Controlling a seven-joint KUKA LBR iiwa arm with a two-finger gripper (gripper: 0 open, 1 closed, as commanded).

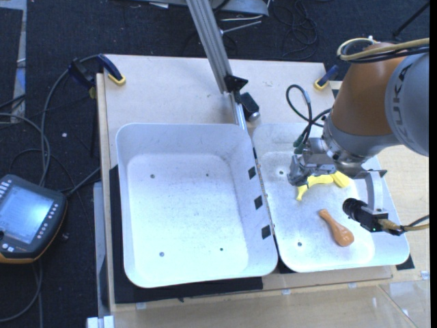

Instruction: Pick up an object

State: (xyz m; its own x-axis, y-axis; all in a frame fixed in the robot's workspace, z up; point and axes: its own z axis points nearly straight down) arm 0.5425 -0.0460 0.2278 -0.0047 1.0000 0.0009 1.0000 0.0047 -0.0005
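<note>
Tool (301,175) low in right bin (382,251), grip state unclear, yellow object (321,182) touching its right.

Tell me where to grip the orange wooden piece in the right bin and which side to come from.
Grip the orange wooden piece across its narrow handle, the upper-left end, coming straight down from above. It lies flat on the right bin floor, running diagonally, with its wider rounded head at the lower right. The hand should probably close across the handle, perpendicular to that diagonal.

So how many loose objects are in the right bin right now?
2. A yellow piece lies directly under the gripper, partly covered by it; an orange-brown wooden piece lies nearer the bin's front. The arm may hide more.
</note>
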